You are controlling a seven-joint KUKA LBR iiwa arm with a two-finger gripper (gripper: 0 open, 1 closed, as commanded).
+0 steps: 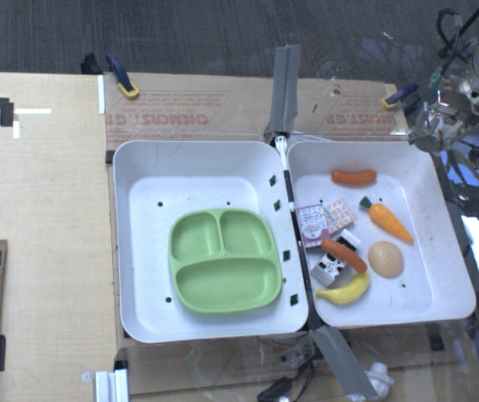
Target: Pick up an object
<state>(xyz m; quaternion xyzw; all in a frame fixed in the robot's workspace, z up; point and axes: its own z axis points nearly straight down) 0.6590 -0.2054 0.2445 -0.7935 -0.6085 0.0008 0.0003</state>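
I see the jaws point(430, 129) at the upper right, just beyond the right bin's point(440, 308) far corner; I cannot tell whether they are apart or together. Right bin, smooth white plastic, holds: a glossy sausage point(353, 176) near the back, a tapered carrot point(389, 220), a matte tan egg point(385, 259), a curved yellow banana point(345, 291), a second sausage point(343, 255) across a flat printed packet point(323, 219). Left bin point(139, 249) carries a green three-compartment plate point(225, 260) with rounded corners. Bench point(38, 224) is pale wood grain.
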